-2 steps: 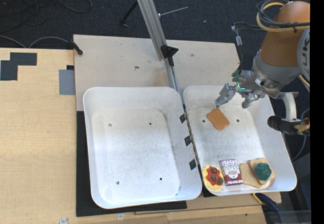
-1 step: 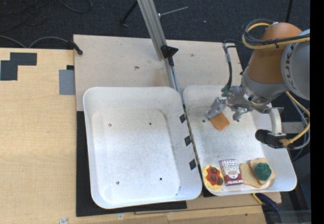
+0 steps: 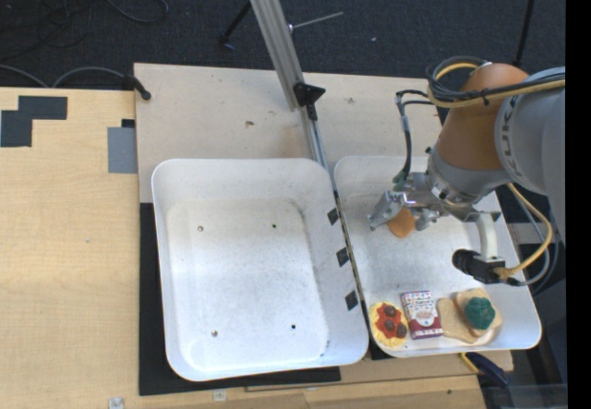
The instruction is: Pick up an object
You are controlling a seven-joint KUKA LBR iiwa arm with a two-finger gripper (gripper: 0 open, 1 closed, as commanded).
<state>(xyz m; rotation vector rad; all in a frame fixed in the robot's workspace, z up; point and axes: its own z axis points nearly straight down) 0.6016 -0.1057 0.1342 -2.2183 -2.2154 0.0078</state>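
Three items (image 3: pixel 423 316) lie along the right bin's (image 3: pixel 374 259) near edge.

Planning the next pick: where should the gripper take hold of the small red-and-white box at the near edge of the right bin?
Probably from straight above, fingers across the box's narrow width. It lies flat, wedged between the red-and-yellow toy and the bread-like piece, so its long sides look crowded.

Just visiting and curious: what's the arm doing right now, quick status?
Gripper low in right bin, over small orange object. Grasp not confirmed. Pizza toy, small box, sandwich toy sit apart at front edge.
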